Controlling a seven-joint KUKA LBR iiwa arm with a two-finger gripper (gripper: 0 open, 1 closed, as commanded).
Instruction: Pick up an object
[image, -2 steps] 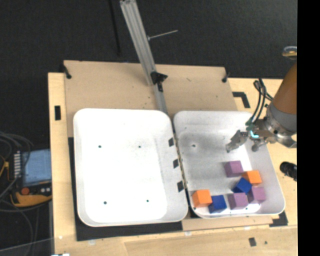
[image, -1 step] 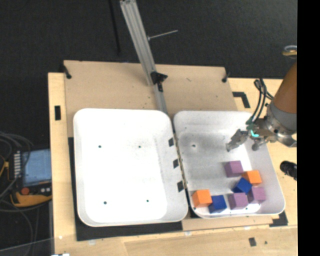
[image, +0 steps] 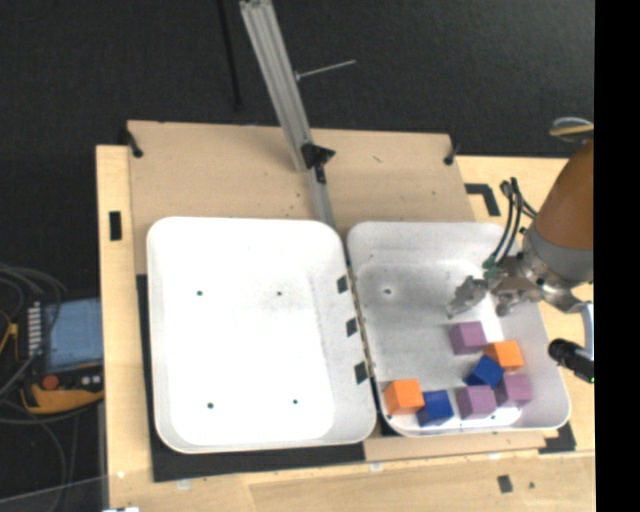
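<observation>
The right bin (image: 400, 260) holds several small blocks near its front right corner. A purple block (image: 467, 336) lies highest, with a small orange block (image: 508, 353) and a blue block (image: 486, 372) just right of and below it. Along the front wall sit an orange block (image: 404, 395), a blue block (image: 436, 407), a purple block (image: 476, 402) and another purple block (image: 518, 388). My gripper (image: 487, 295) hangs over the right bin, just above the top purple block. Its fingers look spread, with nothing between them.
The left bin (image: 245, 330) lies beside the right one. A slanted metal pole (image: 285, 95) rises from the back of the bench between the bins. Cables and a handheld controller (image: 60, 350) lie off the bench at the left.
</observation>
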